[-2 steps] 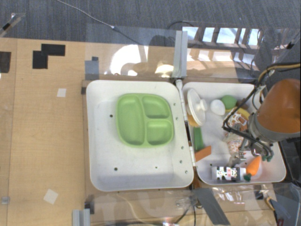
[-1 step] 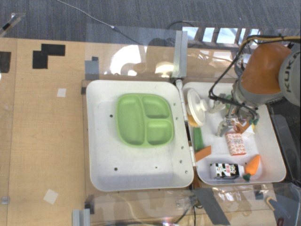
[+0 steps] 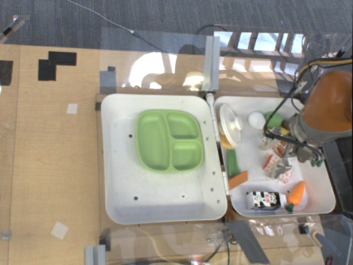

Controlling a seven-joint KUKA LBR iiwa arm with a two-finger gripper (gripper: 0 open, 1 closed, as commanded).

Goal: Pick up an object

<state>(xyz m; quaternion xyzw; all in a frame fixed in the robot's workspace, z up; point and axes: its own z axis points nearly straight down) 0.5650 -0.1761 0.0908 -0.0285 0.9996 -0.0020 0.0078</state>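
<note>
My gripper (image 3: 282,160) hangs low in the right bin (image 3: 325,203), under the arm's orange band (image 3: 331,101). It is right over a red and white packet (image 3: 272,162), which its metal parts partly hide. Around it lie a white ball (image 3: 256,119), a green object (image 3: 273,118), a carrot (image 3: 297,194) and a dark printed box (image 3: 266,200). A tilted white bowl (image 3: 229,125), a green block (image 3: 231,162) and an orange wedge (image 3: 238,179) sit by the bin's left wall.
The left bin (image 3: 121,203) holds a green divided plate (image 3: 169,141). A metal post (image 3: 212,62) stands behind the wall between the bins. Cables (image 3: 287,101) loop beside the wrist.
</note>
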